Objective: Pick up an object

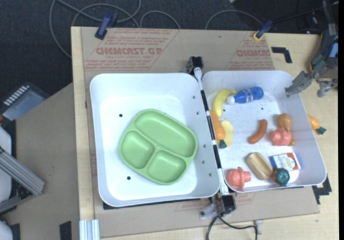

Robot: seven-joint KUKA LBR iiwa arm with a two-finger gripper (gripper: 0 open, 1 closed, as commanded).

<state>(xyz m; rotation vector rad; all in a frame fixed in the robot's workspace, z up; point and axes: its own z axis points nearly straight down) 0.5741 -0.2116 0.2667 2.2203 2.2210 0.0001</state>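
1. Objects for picking crowd the right bin (309, 153): I count a banana (219, 101), a blue bottle (248, 94), a sausage (258, 131), a bread roll (259, 166) and a small carton (286, 161).
2. The left bin (102, 99) holds a green divided tray (157, 146), lying flat.
3. The gripper (310, 84) hangs at the right bin's upper right rim, above the toys; I see its fingers spread apart with nothing between them.
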